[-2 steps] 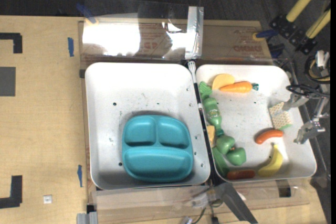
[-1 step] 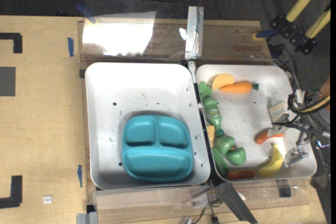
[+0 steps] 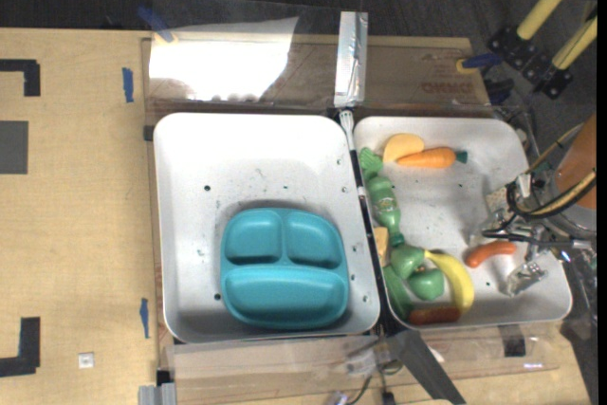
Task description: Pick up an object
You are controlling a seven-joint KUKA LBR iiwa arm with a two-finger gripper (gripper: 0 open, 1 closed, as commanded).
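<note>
Meanwhile, the end effector (image 3: 520,247) hovers in the right white plastic bin (image 3: 455,194), apparently just beside a small orange-red sausage-shaped toy (image 3: 489,252) lying crosswise to its left; its grip state is unclear.

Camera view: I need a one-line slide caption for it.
Gripper low in right bin beside red-orange toy; teal divided plate in left bin.

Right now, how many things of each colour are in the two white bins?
Teal: 1, the divided plastic plate.
Orange: 2, the carrot-shaped toy and the red-orange sausage-shaped toy.
Yellow: 2, the curved banana toy and the rounded yellow-orange piece.
Green: a bunched row of toys, too crowded to count.
Total: 5, plus the greens.
</note>
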